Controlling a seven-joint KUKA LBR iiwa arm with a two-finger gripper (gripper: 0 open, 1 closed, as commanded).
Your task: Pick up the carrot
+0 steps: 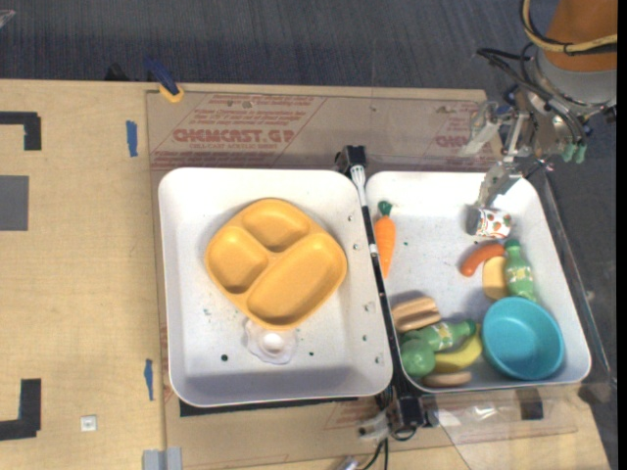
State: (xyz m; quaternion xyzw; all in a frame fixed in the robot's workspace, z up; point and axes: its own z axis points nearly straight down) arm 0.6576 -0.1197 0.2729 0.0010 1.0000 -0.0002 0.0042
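Observation:
The carrot (384,243) is orange with a green top and lies lengthwise in the right bin (431,196), against its left wall, green end pointing to the back. My gripper (496,192) hangs over the back right part of the same bin, well to the right of the carrot and apart from it. Its tip is just above a small white and orange object (494,225). Nothing of the carrot is hidden.
Near the gripper lie a red sausage (482,258), a green bottle (519,274) and a teal bowl (522,337). A sandwich (416,312), green vegetable (427,349) and banana (458,356) sit in front of the carrot. The left bin (186,262) holds a yellow divided plate (276,260) and a fried egg (272,342).

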